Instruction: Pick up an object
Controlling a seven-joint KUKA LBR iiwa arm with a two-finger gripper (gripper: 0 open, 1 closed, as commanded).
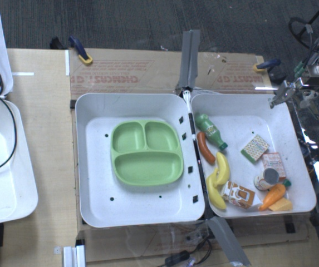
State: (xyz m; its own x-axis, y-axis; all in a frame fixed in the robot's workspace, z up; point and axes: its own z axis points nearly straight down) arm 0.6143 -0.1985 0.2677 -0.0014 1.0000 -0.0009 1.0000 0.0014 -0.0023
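- Candidate objects: all lie in the right bin. None is lifted; each rests on the bin floor.
- Left side of that bin: a green bottle lies slanted near the dividing wall, with a hot dog just beside and below it, and a banana curving down toward the front wall.
- Front right corner: a small carton touches the banana's lower end. A round can, a carrot and a cheese wedge crowd together there.
- Centre right: a patterned sponge lies apart from the others; a pink packet sits just below it, next to the can.
- Left bin: holds a green divided plate, lying flat.
- Gripper: at the right bin's far right corner, above the rim, well apart from every object. Whether it is released or clenched cannot be told at this size; nothing is seen in it.
- Task status, as judged: no pick achieved. Remaining steps: choose a target, travel over it, descend, close and lift. The sponge, lying clear of its neighbours, looks the most accessible.
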